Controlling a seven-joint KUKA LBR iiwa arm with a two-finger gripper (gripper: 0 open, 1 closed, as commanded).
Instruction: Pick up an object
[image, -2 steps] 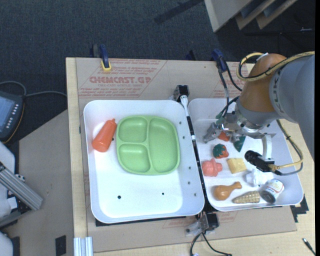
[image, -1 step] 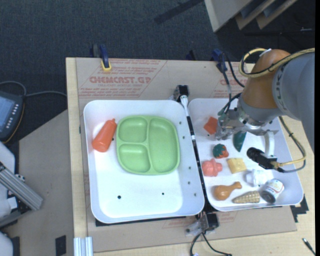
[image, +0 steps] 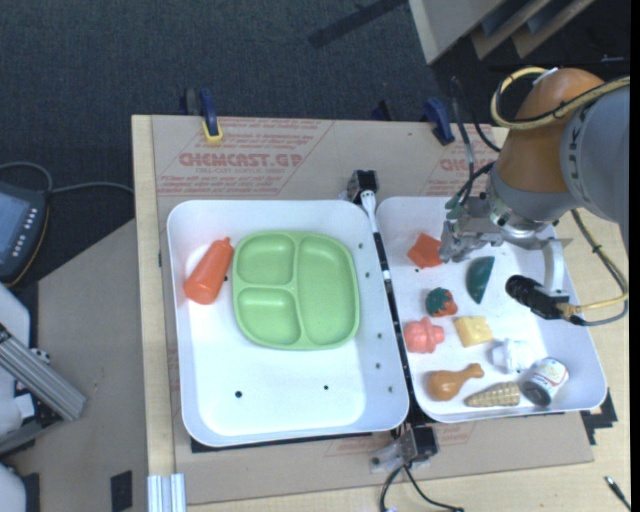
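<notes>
My gripper (image: 453, 243) hangs low over the back of the right bin (image: 592, 352), reaching in from the right. Just to its left lies an orange-red block (image: 424, 250), very close to the gripper; I cannot see whether they touch. A teal piece (image: 481, 277) lies just to the gripper's right and nearer the front. Further forward lie a small green-and-red toy (image: 440, 300), a pink-red toy (image: 423, 337), a yellow block (image: 472, 330), a drumstick (image: 455, 381), a corn cob (image: 495, 397), a white piece (image: 510, 353) and a can (image: 547, 378).
The left bin (image: 280, 400) holds a green divided plate (image: 297, 289) and an orange carrot-like toy (image: 208, 271) by its left wall. A ridge (image: 383, 290) separates the two bins. Blue and yellow clamps sit on the bench's back edge.
</notes>
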